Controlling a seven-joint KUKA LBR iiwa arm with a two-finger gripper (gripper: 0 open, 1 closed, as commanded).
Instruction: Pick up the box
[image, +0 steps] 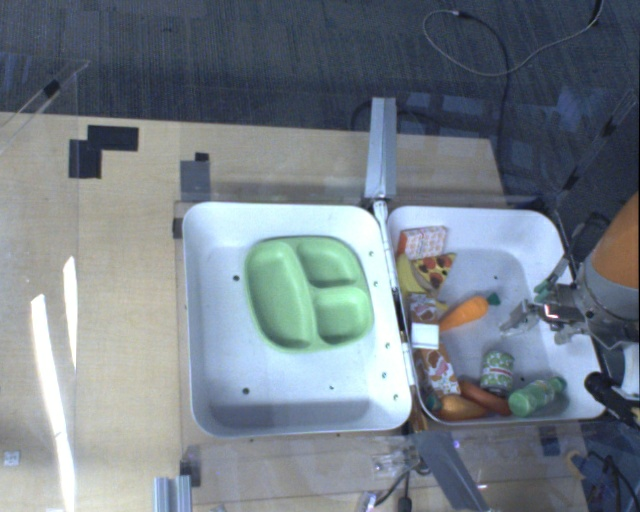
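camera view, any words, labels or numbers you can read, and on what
No text can be read.
box: red and white print, too blurred.
can: label too small.
green bottle: label blurred.
packet by the bin's left wall: print too blurred.

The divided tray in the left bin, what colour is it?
Light green. The divided tray shows clearly in the camera view.

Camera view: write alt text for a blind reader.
A gripper hovers over the right bin, which holds a small box at its far left corner, a carrot, a can, a green bottle and other toy food. The left bin holds a green divided tray.
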